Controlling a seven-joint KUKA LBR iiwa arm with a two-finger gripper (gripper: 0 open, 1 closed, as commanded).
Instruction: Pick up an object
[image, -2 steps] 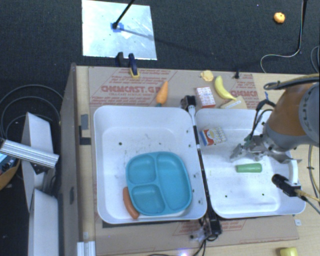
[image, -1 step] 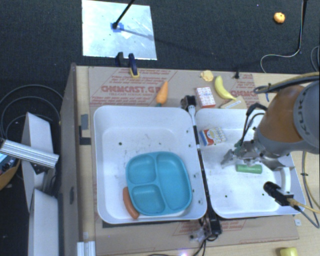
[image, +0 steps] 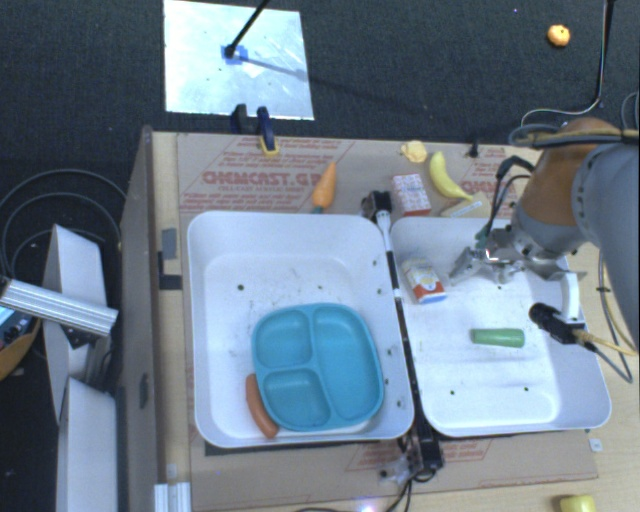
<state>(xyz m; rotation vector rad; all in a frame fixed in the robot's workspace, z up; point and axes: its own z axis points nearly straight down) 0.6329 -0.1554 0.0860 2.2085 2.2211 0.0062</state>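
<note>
On the bench, two white bins sit side by side: the left bin (image: 215, 300) and the right bin (image: 520, 390). The grey arm (image: 585, 205) reaches over the right one, its gripper (image: 487, 258) low near the far wall; whether it is parted or clenched cannot be told, and nothing shows in it. One blue divided plate (image: 315, 365) fills much of the left bin, with one orange sausage (image: 260, 405) touching its near-left edge. In the right bin, one green cylinder (image: 498, 338) lies toward the camera from the gripper, long axis left-right; one small red-and-white carton (image: 425, 282) lies just left of it.
</note>
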